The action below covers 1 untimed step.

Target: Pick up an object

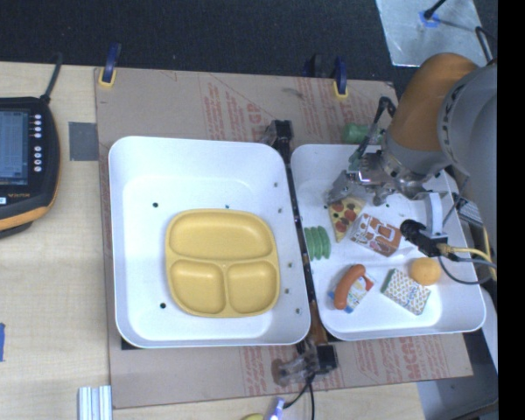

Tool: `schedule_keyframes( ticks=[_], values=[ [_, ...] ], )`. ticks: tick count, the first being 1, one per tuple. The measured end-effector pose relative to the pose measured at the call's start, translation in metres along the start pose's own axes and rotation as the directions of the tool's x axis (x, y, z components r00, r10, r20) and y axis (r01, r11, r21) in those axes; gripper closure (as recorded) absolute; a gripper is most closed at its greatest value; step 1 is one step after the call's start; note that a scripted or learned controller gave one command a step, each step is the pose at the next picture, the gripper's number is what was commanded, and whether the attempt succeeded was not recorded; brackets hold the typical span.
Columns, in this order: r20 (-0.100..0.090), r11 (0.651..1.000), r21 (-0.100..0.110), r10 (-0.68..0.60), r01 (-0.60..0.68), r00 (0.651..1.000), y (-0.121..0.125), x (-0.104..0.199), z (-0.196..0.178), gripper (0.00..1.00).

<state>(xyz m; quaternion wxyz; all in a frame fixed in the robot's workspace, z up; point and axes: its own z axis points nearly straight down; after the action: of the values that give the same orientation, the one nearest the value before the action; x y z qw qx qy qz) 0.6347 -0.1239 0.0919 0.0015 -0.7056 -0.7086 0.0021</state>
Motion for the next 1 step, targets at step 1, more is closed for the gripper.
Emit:
schedule_keyframes(
  ticks=[1],
  values=[
    [0.000, 1.000, 0.000, -0.001, 0.001, 1.000, -0.0106, 0.0245, 0.0003, 0.00]
  ],
)
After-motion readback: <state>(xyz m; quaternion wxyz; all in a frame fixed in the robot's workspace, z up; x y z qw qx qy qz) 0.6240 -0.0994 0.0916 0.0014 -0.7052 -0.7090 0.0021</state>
